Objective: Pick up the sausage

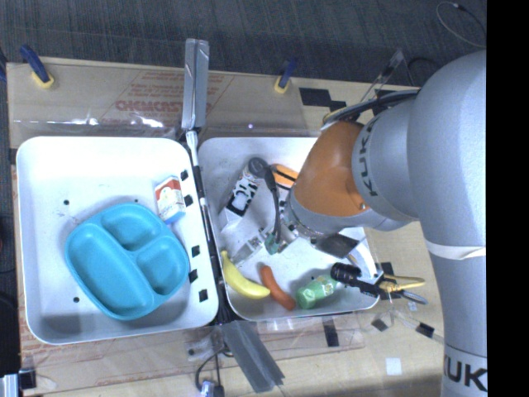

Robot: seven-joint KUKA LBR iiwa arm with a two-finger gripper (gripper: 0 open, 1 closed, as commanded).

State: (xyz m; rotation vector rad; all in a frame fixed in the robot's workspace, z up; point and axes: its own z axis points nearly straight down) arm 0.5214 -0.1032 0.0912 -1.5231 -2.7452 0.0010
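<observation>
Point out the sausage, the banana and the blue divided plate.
sausage point(277, 288): camera view, middle of its reddish length.
banana point(242, 279): camera view, middle of its yellow curve.
blue divided plate point(87, 259): camera view, bare floor of its left compartment.

The sausage point(277, 288) is hemmed between a banana point(241, 279) and a green bottle point(316, 292), open only from above.

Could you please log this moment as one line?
arm: over right bin | sausage: in right bin, beside banana | tray: left bin
</observation>
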